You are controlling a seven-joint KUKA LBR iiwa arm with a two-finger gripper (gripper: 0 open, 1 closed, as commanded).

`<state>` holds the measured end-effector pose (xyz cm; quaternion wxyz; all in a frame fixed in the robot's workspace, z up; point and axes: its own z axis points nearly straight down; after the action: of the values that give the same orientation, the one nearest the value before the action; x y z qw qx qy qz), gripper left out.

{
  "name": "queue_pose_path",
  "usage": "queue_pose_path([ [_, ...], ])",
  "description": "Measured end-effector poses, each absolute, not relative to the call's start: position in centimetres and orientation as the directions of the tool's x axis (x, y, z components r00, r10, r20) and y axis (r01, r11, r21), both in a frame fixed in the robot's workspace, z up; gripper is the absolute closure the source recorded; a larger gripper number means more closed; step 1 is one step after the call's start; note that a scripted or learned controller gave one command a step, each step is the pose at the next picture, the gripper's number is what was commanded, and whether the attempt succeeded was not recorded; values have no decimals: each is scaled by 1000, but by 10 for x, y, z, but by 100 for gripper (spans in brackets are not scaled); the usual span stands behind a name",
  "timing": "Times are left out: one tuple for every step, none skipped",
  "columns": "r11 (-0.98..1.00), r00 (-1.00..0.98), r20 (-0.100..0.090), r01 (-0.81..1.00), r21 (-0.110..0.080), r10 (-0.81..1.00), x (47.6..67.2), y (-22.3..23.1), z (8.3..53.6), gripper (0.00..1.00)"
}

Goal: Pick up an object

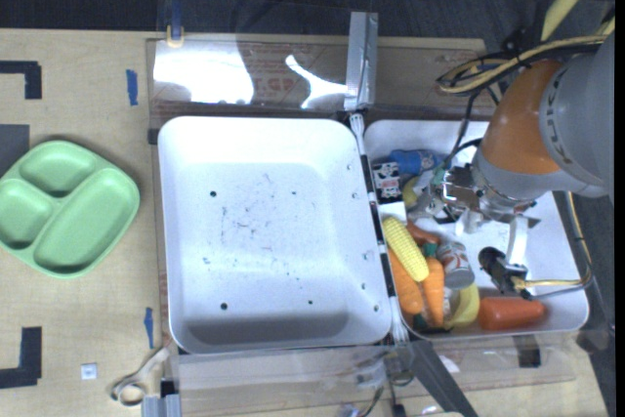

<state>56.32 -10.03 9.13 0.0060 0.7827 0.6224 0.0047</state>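
Observation:
The right bin [571,239] holds a pile of items: a yellow corn cob [405,247], an orange carrot [433,283], a banana [468,305], a long red piece [509,311], a small can [454,261], a blue packet [408,161] and a black-and-white box [388,179]. My gripper [486,228] is low inside this bin, over its middle, just right of the corn and can. The grey arm with its orange band [518,137] hides the bin's far right part. I see nothing clearly held.
The left bin [259,229] lies beside the right one, sharing a middle rim. A green divided plate [66,207] rests on the bench at the far left. Cables [488,68] trail behind the arm, and a clear panel [254,63] stands at the back.

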Motion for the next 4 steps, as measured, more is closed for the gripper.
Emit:
queue_pose_path([
  [-224,224,1,975,8,975,562,-98,98,100],
  [-307,307,2,952,4,952,578,-127,88,100],
  [-562,562,-1,827,-1,827,583,-88,184,100],
  [-273,273,-1,962,1,962,602,-74,261,100],
])
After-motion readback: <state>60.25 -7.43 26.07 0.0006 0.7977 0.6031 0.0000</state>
